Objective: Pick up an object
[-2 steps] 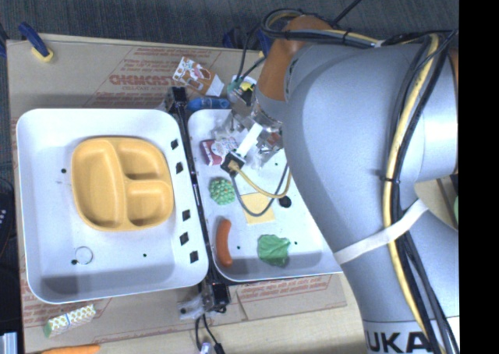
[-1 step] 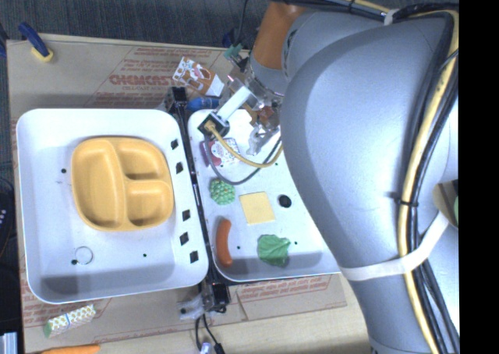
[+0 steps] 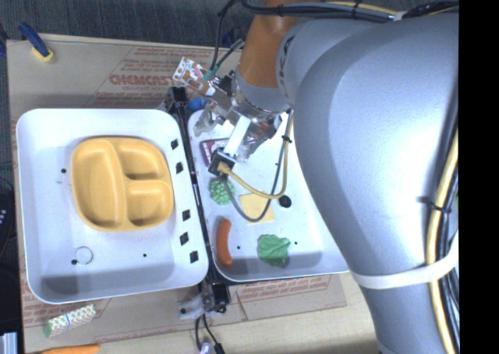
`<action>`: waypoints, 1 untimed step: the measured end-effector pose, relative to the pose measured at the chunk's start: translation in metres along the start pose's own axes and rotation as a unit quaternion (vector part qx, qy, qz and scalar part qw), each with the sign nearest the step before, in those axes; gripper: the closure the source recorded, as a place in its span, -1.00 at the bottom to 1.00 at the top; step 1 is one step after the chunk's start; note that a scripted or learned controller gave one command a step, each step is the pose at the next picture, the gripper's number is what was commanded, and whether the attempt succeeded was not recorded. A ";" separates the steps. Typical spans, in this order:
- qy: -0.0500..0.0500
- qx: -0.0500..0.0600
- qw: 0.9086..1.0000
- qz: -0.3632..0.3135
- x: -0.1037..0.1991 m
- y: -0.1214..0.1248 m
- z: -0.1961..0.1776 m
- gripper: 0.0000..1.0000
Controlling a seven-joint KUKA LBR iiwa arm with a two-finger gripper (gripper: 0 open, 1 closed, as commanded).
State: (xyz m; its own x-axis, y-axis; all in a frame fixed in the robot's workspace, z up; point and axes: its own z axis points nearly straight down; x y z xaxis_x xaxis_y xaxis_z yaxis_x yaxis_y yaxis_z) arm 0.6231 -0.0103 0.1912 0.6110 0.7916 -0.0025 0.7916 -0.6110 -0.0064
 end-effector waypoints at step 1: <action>0.000 -0.001 0.996 -0.093 0.002 -0.028 0.000 -1.00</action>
